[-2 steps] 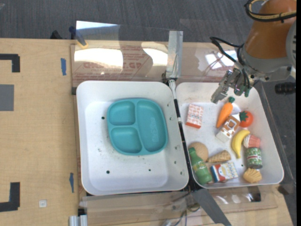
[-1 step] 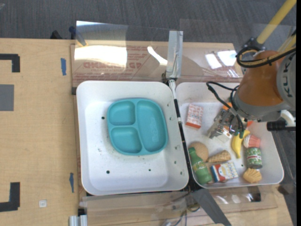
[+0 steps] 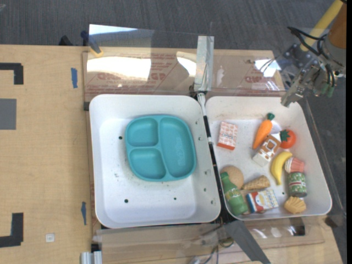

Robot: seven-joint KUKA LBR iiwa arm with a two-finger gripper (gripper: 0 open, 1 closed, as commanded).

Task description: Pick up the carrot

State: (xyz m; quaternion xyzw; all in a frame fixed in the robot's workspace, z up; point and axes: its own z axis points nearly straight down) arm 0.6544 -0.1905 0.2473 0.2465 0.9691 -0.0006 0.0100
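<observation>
Bench, hand (image 3: 291, 95) seemingly above bin corner

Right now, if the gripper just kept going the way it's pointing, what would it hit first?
The gripper hangs over the right bin's far right corner, pointing down and toward the view's left. Going straight on, it would probably meet the bin's floor near that corner, short of the carrot. Depth is hard to judge from this view.

The brown bench (image 3: 44, 147) bears two white bins (image 3: 104, 164) side by side.
</observation>
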